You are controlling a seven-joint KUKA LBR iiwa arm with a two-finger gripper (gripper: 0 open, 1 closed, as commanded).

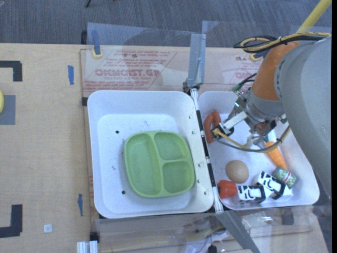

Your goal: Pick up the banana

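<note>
Tool [256,135] sits low in the right bin [308,186], finger state unclear. Banana not identifiable from here. Egg [237,171] and carrot [275,153] nearby; green divided plate [159,163] in left bin [102,141].

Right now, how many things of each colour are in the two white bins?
Green: 1, the divided green plastic plate in the left bin.
Red: 2, a curved red piece by the divider and a small red piece near the front.
Orange: 1, the orange carrot-shaped toy.
Tan: 1, the tan egg-shaped ball.
Black and white: 1, the black-and-white patterned toy.
Total: 6
</note>
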